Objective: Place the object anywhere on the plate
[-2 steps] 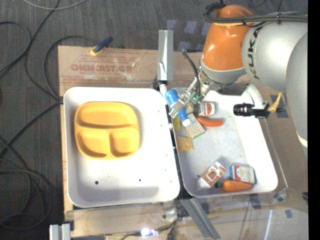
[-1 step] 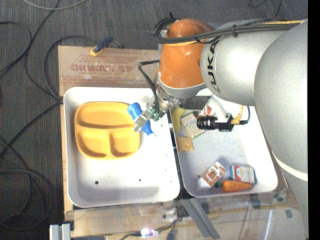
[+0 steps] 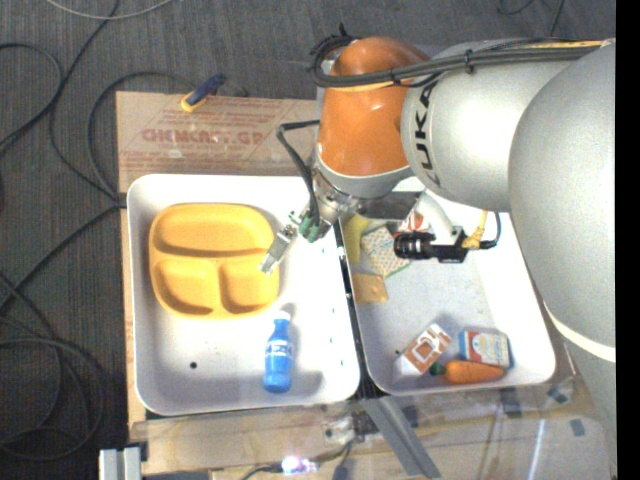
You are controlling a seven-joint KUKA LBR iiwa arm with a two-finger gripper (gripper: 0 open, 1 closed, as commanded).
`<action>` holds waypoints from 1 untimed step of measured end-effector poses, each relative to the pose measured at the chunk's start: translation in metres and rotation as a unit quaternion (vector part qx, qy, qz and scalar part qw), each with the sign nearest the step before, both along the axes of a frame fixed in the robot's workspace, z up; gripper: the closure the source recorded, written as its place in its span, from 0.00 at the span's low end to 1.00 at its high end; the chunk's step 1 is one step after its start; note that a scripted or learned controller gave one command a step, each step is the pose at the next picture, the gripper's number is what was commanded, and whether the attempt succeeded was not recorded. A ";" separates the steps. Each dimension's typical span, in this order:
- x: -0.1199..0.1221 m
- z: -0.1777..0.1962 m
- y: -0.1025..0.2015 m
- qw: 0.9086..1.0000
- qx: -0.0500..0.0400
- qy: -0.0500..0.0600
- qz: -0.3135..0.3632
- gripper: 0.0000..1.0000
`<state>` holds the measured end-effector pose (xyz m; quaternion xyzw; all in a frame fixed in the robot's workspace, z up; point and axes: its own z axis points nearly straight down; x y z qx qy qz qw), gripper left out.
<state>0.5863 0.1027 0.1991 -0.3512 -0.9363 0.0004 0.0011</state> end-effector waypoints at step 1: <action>0.001 0.008 0.001 1.000 0.000 0.000 0.000 1.00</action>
